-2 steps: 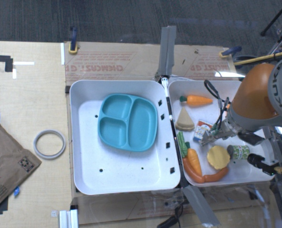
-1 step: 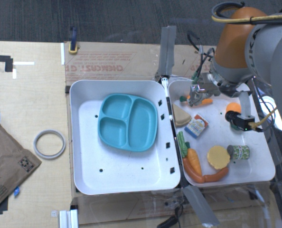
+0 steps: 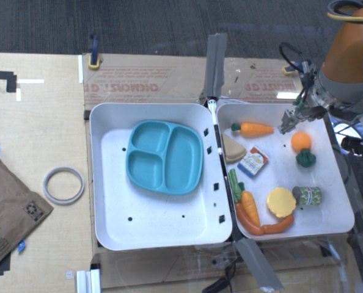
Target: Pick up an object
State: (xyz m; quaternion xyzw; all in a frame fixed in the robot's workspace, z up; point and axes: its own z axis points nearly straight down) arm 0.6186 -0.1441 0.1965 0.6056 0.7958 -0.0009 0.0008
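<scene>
The right bin (image 3: 328, 221) holds toy food: a carrot (image 3: 256, 128) at the back, an orange ball (image 3: 301, 141), a dark green broccoli piece (image 3: 305, 158), a small printed box (image 3: 253, 162), a tan wedge (image 3: 231, 148), a yellow disc (image 3: 281, 201), a green can (image 3: 308, 195), a second carrot (image 3: 249, 206) and a red sausage (image 3: 268, 227). My gripper (image 3: 289, 121) hangs over the back of this bin, between the carrot and the orange ball, just above the ball's upper left. Nothing shows between its fingers.
The left bin (image 3: 108, 212) holds a teal divided plate (image 3: 165, 157). A tape ring (image 3: 63, 184) and a brown cardboard box (image 3: 7, 209) lie on the bench at the left. A grey divider post (image 3: 215, 66) stands behind the bins. Cables hang at the right.
</scene>
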